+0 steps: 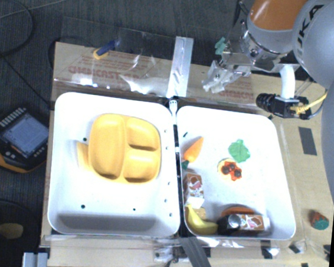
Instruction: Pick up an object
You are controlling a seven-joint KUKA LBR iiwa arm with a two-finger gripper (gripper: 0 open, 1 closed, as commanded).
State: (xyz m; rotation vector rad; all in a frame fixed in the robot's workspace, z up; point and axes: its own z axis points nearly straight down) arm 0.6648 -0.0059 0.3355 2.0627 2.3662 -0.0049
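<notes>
With the gripper (218,82) raised and its state unclear, the crowded banana (198,221) could be missed.

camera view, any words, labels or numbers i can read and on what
None can be read.
Red print on the clear plastic sheet behind the bins: too blurred.
Label on the dark bottle in the right bin: too small.
Handheld screen left of the bench: illegible.
</notes>
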